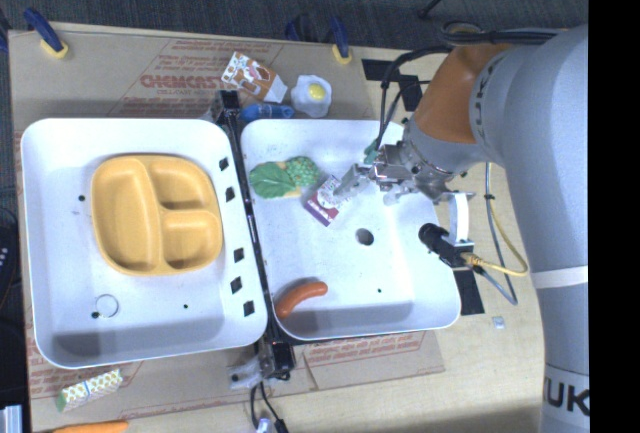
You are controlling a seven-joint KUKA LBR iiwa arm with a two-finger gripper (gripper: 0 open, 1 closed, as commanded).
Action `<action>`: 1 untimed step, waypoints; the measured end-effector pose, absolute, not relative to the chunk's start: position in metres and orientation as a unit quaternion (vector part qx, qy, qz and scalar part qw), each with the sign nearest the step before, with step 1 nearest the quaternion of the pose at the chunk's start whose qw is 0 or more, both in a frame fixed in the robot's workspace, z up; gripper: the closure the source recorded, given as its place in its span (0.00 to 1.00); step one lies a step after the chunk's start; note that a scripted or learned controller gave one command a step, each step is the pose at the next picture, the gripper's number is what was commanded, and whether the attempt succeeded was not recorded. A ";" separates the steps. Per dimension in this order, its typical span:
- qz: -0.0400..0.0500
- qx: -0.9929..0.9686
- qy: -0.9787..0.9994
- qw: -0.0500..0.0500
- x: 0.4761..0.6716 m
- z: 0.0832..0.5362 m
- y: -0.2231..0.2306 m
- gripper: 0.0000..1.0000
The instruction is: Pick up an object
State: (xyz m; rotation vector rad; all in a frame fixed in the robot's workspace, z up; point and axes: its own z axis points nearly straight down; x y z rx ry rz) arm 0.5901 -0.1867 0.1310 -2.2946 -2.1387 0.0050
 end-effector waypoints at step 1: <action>0.002 -0.731 -0.682 0.002 0.596 0.091 -0.122 0.00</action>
